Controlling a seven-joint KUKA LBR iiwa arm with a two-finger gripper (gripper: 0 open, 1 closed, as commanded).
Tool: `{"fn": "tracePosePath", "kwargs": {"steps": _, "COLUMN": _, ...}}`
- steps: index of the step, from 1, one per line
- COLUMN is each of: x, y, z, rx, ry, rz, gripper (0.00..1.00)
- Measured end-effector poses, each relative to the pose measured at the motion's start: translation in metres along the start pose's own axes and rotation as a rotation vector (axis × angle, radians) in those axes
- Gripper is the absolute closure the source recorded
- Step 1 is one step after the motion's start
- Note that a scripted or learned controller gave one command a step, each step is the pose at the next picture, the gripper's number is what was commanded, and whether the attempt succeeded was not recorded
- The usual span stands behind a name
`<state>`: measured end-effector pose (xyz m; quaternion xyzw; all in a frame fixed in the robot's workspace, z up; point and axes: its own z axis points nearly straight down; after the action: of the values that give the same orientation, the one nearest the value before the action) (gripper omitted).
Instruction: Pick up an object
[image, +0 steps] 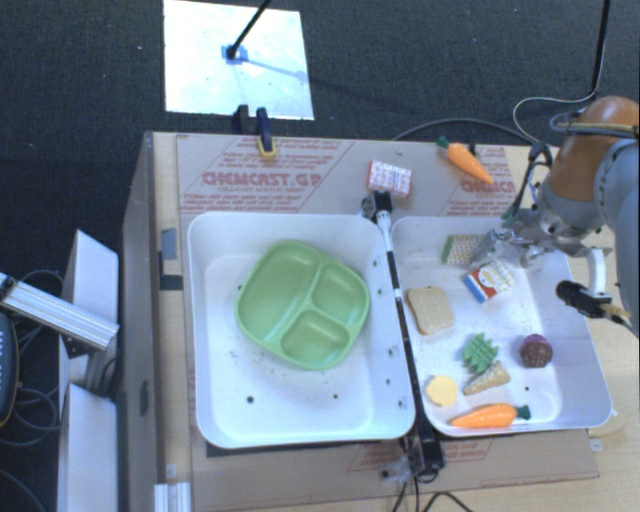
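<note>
Carrots (487, 415) — two; pincer (508, 243) perhaps above carton (489, 280).

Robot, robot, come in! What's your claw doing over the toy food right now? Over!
Gripper low over right bin, far end. Small carton right beneath it, not seen gripped. Cracker and bread slice close by.
</note>
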<state>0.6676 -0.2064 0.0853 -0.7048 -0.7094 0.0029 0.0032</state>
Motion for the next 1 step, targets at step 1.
{"fn": "tracePosePath", "kwargs": {"steps": 1, "x": 0.0000, "y": 0.0000, "z": 0.0000, "rx": 0.000, "ry": 0.000, "rz": 0.000, "gripper": 0.00}}
